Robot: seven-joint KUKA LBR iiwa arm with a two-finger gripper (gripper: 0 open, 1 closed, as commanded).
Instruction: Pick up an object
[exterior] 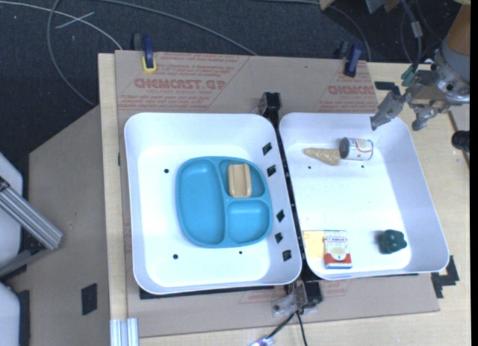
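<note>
My gripper [403, 116] hangs open over the far right corner of the right bin [366, 202], its two fingers [385, 113] spread with nothing between them. A small white can with a red label [357, 149] lies on its side just below and left of the gripper. A tan wedge-shaped piece [321, 155] touches the can's left end. Near the bin's front edge sit a small red and yellow box [337, 249] and a dark green lump [390, 241].
The left bin [149, 187] holds a blue divided plate [222, 201] with a tan bread-like block [239, 180] in its upper right compartment. Black clips [270, 102] join the bins along the middle. Blue clamps [149, 59] grip the board's far edge.
</note>
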